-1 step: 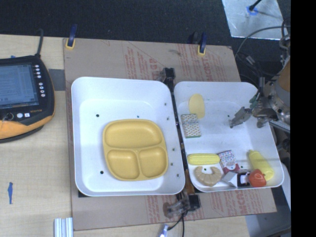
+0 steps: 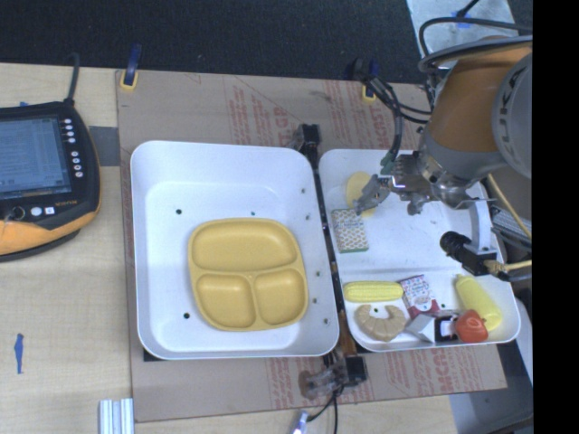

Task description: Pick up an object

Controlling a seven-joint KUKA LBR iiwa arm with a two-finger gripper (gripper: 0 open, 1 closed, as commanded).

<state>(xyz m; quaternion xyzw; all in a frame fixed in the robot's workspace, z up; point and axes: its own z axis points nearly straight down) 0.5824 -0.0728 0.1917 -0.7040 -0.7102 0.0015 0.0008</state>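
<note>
Honestly, from where I stand the gripper [image 2: 391, 191] hangs over the far end of the right bin [image 2: 403, 242], its fingers spread apart with nothing between them. A pale yellow piece [image 2: 356, 186] lies just beside its left fingertip, and a small gridded sponge [image 2: 349, 231] sits a little nearer, close to the wall shared with the left bin [image 2: 158, 242], which holds a yellow divided tray [image 2: 246, 272]. The other pickable things, a corn cob [image 2: 373, 291], a croissant [image 2: 381, 322] and a yellow bottle [image 2: 479, 302], crowd the near end, well apart from the tool. My worry is a straight descent: it may close on bare floor, or clip the yellow piece's edge and push it against the wall. I can't quite make out what that piece is.
</note>
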